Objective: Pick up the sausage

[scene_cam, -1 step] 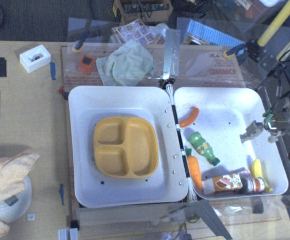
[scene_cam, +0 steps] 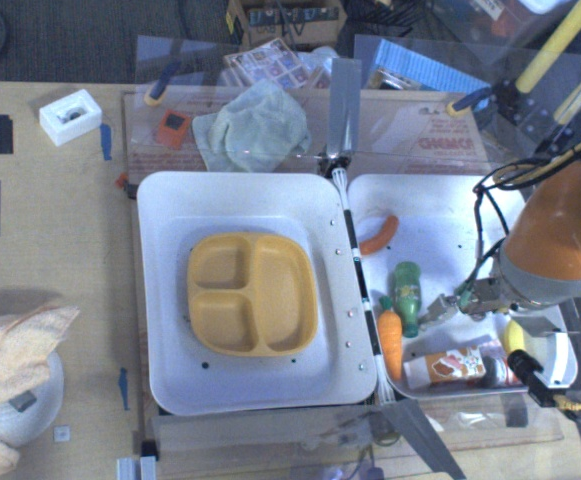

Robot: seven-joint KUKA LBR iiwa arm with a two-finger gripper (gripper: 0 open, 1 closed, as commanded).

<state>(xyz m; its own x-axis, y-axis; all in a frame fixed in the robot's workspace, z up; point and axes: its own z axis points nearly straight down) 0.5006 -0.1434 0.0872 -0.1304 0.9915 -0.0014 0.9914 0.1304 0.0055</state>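
Two white bins sit side by side on a table [scene_cam: 50, 248]. Sausage [scene_cam: 379, 235] lies in the right bin [scene_cam: 440, 203]; gripper [scene_cam: 446, 306] hovers nearby, its opening unclear.

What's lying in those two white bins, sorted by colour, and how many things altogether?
Yellow: 1, the divided plate in the left bin
Reddish: 1, the sausage in the right bin
Green: 1, the bottle
Orange: 2, the carrot and the sauce bottle
Total: 5
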